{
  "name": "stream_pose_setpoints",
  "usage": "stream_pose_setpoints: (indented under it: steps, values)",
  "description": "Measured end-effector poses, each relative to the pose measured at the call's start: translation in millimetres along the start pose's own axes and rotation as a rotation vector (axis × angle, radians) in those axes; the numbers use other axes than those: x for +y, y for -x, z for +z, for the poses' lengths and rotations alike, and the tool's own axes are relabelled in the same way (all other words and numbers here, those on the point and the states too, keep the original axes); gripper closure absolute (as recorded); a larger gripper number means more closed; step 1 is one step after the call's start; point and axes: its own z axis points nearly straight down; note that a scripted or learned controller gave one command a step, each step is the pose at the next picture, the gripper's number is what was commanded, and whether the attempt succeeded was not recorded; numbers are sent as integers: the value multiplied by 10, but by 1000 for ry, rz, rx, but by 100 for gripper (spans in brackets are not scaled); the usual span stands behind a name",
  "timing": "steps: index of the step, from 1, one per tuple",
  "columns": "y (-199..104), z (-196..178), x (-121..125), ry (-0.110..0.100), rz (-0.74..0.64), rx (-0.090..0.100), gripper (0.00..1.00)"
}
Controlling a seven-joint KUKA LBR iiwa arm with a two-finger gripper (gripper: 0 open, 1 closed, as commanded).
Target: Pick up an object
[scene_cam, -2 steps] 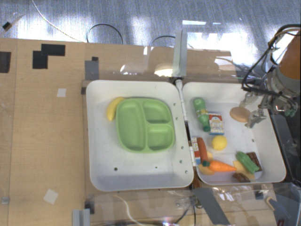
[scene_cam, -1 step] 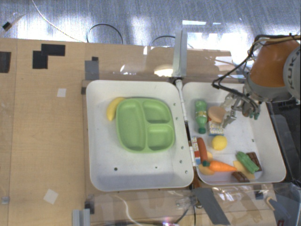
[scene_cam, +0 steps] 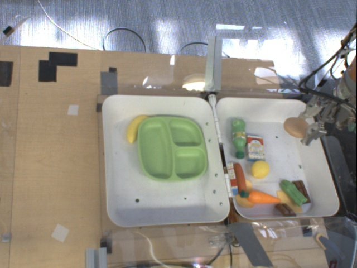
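Object candidates: lemon [scene_cam: 259, 169], carrot [scene_cam: 264, 196] in right bin [scene_cam: 326, 172] | tool [scene_cam: 311, 134] at rim, grip state indeterminate | step: approach; next: descend over target.

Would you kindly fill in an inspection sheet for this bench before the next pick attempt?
Surface: wooden bench bearing left bin and right bin side by side.
Job's things: in the right bin, green bottle, small carton, lemon, carrot, sausage, tan round piece.
Clutter: green divided tray over a banana in the left bin.
Claw: above the right bin's far right rim.
Cables: white wire and black loops on the floor.
Surroundings: grey floor.
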Motion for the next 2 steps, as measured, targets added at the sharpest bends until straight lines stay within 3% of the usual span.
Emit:
stream_pose_setpoints:
  steps: [1,2]
  values:
    - [-409,306,1071,6,55,16,100]
    - [-404,300,1033,4,59,14,0]
